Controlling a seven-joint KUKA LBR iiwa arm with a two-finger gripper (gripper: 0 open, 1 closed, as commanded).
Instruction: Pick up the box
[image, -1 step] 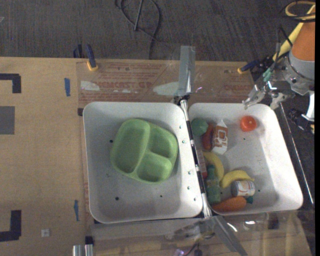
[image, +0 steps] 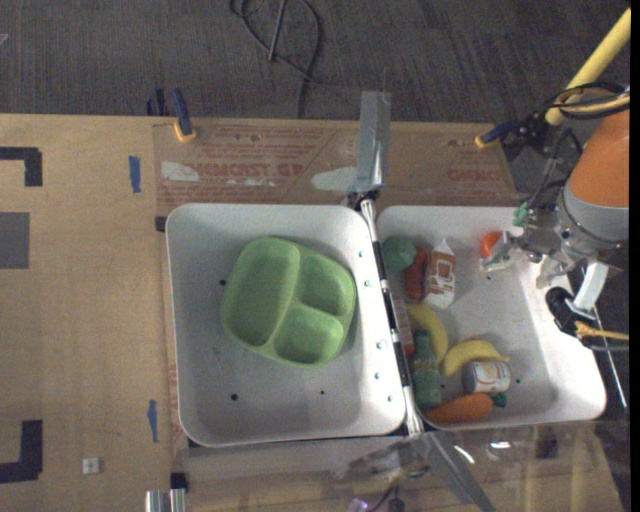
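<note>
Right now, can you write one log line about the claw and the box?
claw: over right bin, upper right | box: lying among toy food, left of claw, not held | plate: left bin

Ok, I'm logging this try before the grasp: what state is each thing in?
box: lying flat in the right bin, ungrasped
green tray: upright in the left bin, compartments bare
bananas: lying loose by the can
carrot: lying at the near wall
gripper: above the right bin, nothing visibly held
</note>
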